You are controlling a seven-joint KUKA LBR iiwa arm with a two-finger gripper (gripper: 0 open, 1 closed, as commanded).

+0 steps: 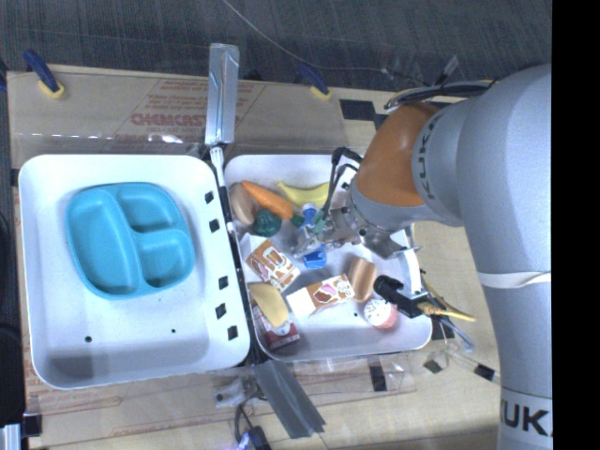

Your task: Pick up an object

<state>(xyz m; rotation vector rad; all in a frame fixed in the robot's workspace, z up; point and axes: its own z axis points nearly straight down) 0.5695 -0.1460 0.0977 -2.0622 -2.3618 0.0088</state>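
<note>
Whether the fingers are open I cannot tell, as the gripper (317,225) hangs low at center frame in the right bin (412,331), where crowded neighbours like the carrot (265,199) and banana (305,193) could, I judge, jam any grasp.

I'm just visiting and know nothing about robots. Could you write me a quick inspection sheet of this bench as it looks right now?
Surface: two white bins, left bin, right bin, on a bench.
Job's things: carrot, banana, snack packet and other small items in the right bin.
Clutter: blue divided plate in the left bin.
Grippers: tool low over the right bin's items; grip unclear.
Cables: thin cable across the floor.
Surroundings: dark carpet.
</note>
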